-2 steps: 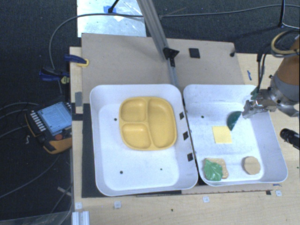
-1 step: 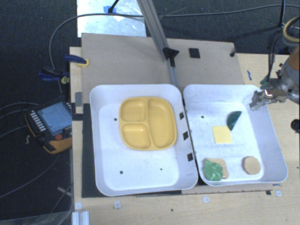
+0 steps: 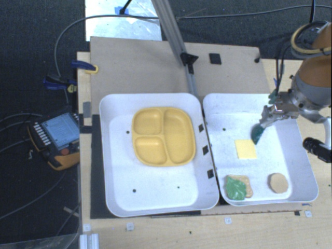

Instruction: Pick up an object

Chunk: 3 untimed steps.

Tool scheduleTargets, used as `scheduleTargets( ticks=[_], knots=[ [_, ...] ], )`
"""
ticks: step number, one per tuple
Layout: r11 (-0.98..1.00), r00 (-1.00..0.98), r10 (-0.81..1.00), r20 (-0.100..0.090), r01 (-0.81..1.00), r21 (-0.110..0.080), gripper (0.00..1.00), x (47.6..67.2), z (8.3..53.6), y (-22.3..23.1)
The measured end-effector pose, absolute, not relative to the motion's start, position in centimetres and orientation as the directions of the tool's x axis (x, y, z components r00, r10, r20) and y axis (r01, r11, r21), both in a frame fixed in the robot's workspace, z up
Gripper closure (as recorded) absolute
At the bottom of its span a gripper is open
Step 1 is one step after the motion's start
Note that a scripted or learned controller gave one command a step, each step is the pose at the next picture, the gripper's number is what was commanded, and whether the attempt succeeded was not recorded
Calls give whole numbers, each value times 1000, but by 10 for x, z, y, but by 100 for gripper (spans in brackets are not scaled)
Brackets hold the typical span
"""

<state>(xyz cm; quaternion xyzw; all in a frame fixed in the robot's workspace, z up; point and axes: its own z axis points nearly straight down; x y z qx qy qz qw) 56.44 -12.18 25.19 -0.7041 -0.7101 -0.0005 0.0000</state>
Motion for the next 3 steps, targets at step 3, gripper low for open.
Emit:
scheduleTargets(
  ticks=[3],
  knots=[
    [11,-11,1000,2,1000,-1,100,571,228,37]
  ],
)
